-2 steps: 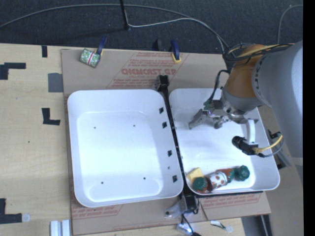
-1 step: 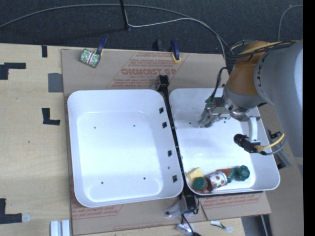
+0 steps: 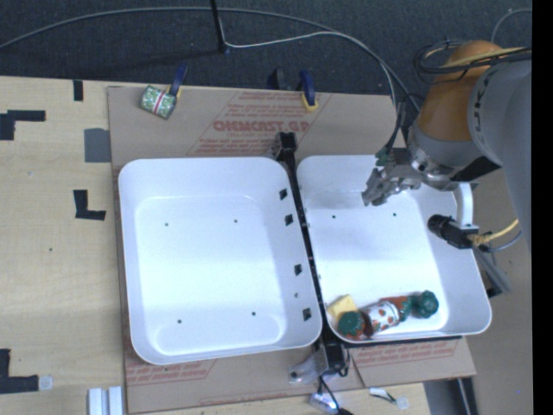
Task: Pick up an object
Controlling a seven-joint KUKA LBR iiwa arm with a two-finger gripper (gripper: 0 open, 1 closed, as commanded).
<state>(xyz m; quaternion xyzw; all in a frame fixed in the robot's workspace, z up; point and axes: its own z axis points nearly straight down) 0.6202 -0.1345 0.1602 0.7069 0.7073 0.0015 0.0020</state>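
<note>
You have the gripper point(image 3: 378, 194) poised over the far part of the right bin point(image 3: 458, 271), near its back wall; its fingers look drawn close together with nothing between them. The things to pick lie well apart from it, bunched along the near wall of that bin: a yellow piece point(image 3: 342, 305), a green round thing point(image 3: 350, 322) touching it, a red and white object point(image 3: 384, 314) lying on its side, and a second green round thing point(image 3: 424, 303) at its other end. The floor between gripper and cluster is bare. Black clips point(image 3: 292, 220) run down the divide to the left bin point(image 3: 138, 232). A small green-patterned block point(image 3: 157, 101) sits on the cardboard point(image 3: 251, 119) beyond
</note>
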